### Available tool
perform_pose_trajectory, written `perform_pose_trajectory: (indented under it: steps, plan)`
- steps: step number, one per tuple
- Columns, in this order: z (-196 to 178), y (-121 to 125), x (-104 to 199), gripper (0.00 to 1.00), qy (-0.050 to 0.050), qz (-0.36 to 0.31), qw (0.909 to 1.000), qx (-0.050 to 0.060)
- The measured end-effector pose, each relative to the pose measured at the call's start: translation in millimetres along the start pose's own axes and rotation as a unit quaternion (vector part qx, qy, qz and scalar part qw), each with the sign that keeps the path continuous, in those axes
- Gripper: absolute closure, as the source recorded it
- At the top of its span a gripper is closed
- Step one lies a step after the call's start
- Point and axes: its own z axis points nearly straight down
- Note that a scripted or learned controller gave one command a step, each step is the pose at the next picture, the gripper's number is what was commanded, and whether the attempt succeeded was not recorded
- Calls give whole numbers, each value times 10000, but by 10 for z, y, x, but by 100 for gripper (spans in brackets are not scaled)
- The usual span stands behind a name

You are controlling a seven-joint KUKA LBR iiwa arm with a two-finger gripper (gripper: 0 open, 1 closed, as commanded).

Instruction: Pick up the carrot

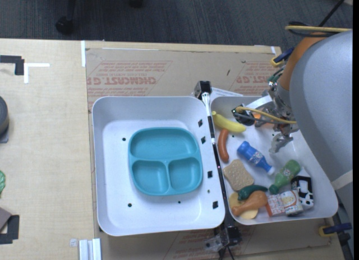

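The carrot (253,201), orange with a dark green top, lies at the near edge of the right bin (314,166), between a bread slice (238,175) and a small carton (283,203). My gripper (280,140) hangs over the far right part of that bin, just right of the blue bottle (253,157) and above the green bottle (284,176). It is well apart from the carrot, with nothing seen in it. The grey arm covers the bin's right side.
A banana (227,121) and a sausage (223,144) lie by the right bin's left wall. A black-and-white item (303,191) sits at its near right. The left bin (106,158) holds a teal divided plate (165,161).
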Motion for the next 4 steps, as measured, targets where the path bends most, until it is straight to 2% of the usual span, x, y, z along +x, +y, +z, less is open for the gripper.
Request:
perform_pose_trajectory:
  steps: [1, 2, 3, 4]
  plan:
    - [13, 214, 192, 0, -214, 60, 9995, 240]
    - [12, 555, 22, 0, -128, -222, 9990, 369]
    - [11, 533, 120, 0, -264, 76, 9990, 366]
    - [12, 550, 145, 0, -304, 68, 9987, 392]
